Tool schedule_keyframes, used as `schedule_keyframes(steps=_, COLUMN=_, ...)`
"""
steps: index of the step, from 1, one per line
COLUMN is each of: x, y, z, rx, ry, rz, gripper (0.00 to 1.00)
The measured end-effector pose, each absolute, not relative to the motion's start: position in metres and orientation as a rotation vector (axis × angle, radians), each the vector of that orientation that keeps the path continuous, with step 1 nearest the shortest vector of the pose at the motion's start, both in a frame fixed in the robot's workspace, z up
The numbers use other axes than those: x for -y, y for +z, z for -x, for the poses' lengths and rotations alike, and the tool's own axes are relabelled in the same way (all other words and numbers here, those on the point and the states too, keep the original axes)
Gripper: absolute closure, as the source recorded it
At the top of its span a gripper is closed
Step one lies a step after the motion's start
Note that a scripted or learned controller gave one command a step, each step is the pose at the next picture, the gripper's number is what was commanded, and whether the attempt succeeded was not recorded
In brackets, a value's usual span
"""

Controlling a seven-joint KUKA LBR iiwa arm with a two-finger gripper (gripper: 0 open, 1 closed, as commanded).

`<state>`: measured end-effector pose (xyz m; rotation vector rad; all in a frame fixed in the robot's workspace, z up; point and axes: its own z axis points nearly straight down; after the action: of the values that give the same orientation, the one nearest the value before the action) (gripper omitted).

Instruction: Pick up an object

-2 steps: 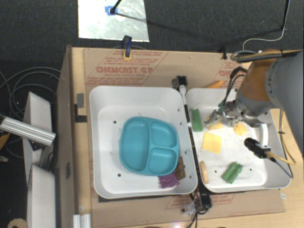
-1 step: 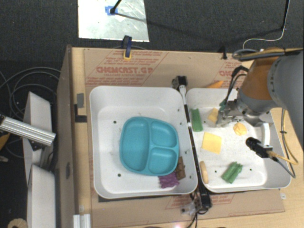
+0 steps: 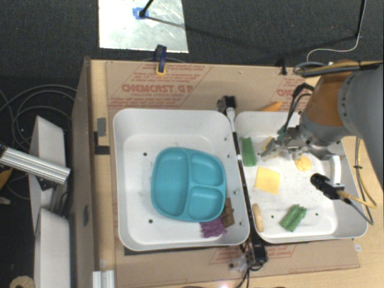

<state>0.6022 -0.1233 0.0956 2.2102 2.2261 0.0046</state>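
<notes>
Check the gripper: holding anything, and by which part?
Cannot tell. The gripper sits low in the right bin, between the green block and a yellow piece; nothing visibly gripped.

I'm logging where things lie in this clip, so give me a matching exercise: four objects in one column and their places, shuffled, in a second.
Things:
1. teal divided plate
2. purple piece
3. yellow square block
4. gripper

Places:
A. upper part of the right bin
B. middle of the left bin
C. left bin's near edge, below the plate
D. middle of the right bin

Pairs: 1-B, 2-C, 3-D, 4-A
</notes>
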Motion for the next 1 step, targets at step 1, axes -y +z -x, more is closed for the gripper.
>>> schedule_keyframes(steps=1, x=0.1196, y=0.0854, z=-0.6722, rx=-2.225, ry=0.008, rz=-2.208, gripper=0.00)
